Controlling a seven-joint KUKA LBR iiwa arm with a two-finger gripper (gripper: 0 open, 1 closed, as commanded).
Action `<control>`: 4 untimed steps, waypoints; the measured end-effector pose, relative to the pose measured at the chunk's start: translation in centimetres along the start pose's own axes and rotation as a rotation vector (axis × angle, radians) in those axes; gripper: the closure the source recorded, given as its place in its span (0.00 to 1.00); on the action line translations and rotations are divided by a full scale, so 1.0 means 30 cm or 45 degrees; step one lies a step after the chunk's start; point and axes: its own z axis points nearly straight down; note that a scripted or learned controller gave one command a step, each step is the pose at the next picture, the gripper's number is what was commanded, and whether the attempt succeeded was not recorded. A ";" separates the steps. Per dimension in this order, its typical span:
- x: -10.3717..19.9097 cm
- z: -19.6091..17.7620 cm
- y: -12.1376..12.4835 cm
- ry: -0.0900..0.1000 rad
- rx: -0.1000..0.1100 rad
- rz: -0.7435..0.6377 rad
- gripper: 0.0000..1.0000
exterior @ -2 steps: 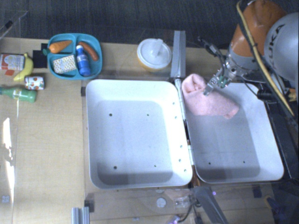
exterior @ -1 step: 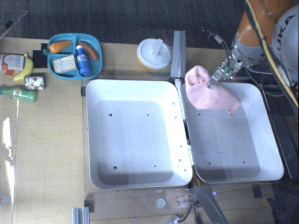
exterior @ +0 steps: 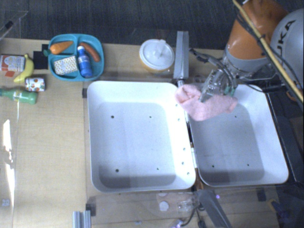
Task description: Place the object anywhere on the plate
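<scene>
The claw point(exterior: 209, 93) sits on the pink cloth point(exterior: 207, 106) at the right bin's point(exterior: 247, 175) far-left corner; whether it pinches the cloth, I cannot tell; the plate point(exterior: 76, 56) lies well left, so the limp cloth may slip or snag the rim.

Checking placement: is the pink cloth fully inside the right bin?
No. The cloth lies bunched at the right bin's upper-left corner, its left end draped over the rim toward the left bin. The tool is on it.
</scene>
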 end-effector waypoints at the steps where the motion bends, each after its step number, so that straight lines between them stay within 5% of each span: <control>1: 0.109 0.018 0.129 0.000 -0.001 -0.493 1.00; 4: 0.494 -0.021 0.470 0.003 -0.001 -0.493 1.00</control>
